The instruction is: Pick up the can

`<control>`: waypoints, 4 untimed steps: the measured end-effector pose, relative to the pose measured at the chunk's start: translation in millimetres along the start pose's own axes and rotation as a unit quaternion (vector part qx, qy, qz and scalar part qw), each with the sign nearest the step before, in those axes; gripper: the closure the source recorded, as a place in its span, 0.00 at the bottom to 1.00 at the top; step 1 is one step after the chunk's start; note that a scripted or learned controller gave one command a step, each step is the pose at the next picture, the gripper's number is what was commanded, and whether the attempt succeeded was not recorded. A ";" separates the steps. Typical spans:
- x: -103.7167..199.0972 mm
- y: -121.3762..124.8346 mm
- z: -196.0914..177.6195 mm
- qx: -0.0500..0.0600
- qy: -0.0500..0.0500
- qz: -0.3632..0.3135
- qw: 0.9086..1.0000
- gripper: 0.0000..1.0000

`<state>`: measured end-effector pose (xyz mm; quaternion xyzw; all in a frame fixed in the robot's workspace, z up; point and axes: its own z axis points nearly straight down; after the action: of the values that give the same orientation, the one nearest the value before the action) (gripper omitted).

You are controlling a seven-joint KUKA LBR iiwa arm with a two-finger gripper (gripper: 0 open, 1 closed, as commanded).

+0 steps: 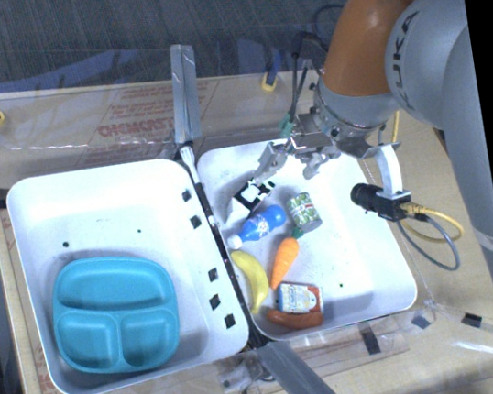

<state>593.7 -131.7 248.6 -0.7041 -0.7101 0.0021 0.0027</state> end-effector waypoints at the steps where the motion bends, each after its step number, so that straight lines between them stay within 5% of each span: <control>1: -69.5 -26.5 -25.7 -0.002 -0.001 0.021 1.000 0.00; 2: -72.1 -17.3 69.4 0.000 0.000 0.070 0.998 0.00; 3: -68.5 -5.9 136.8 -0.001 0.001 0.028 1.000 0.00; 4: -37.1 -52.0 160.2 0.000 0.001 -0.050 0.999 0.00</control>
<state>540.9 -169.1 88.7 -0.6679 -0.7443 0.0013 0.0029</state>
